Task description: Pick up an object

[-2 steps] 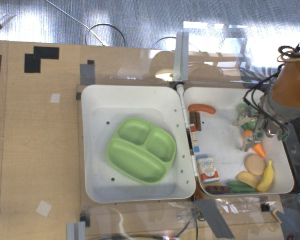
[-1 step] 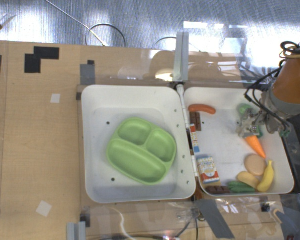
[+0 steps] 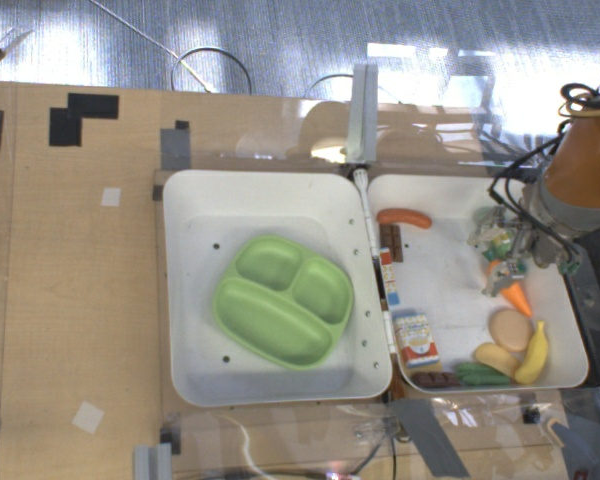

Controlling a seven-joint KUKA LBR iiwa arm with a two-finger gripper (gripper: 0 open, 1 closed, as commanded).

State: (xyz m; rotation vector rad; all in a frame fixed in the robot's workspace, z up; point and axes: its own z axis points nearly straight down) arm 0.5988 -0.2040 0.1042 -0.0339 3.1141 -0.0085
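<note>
My gripper [image 3: 502, 258] hangs over the right side of the right bin [image 3: 450, 193], under the grey arm with its orange band. Its tip is just above an orange carrot [image 3: 517, 297] and close to a small green and white item [image 3: 487, 234]. Below lie a tan potato-like piece [image 3: 510, 329], a yellow banana [image 3: 533, 354], a yellowish piece [image 3: 494, 357] and a green bean-like item [image 3: 483, 373]. A sausage [image 3: 404, 218], a brown bar [image 3: 390, 242] and a small printed box [image 3: 415, 336] lie in the bin's left half.
The left bin [image 3: 190, 218] holds a green divided plate [image 3: 283, 301]. A dark brown bar [image 3: 433, 378] lies at the right bin's front edge. A metal post [image 3: 360, 113] stands behind the divider between the bins. Cables [image 3: 525, 163] trail from the arm.
</note>
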